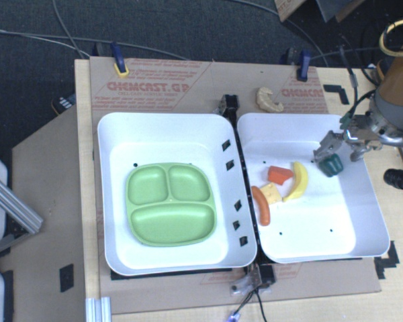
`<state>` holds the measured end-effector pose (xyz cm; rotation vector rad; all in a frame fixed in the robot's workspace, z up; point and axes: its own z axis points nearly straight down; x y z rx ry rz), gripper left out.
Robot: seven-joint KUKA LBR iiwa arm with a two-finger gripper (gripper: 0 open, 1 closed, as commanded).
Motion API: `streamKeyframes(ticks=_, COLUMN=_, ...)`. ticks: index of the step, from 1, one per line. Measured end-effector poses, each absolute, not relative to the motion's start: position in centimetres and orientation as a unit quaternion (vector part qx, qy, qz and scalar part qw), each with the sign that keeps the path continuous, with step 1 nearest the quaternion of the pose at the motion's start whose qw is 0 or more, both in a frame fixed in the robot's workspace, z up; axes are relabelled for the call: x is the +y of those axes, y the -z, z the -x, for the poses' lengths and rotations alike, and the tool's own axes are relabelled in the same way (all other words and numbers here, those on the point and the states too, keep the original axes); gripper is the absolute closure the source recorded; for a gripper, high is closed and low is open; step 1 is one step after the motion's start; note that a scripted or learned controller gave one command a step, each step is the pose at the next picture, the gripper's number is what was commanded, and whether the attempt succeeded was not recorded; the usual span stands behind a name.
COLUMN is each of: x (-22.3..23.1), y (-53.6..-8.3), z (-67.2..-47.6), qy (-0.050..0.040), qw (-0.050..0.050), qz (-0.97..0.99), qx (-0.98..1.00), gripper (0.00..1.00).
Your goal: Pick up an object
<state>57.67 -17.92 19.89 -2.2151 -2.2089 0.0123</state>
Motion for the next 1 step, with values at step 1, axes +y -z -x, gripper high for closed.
streamKeyframes(ticks=1, x=-17.89, y=-20.66, z=-58.0, qy=0.0, qw=0.001, qz=0.707, qx=-0.707, gripper=0.0)
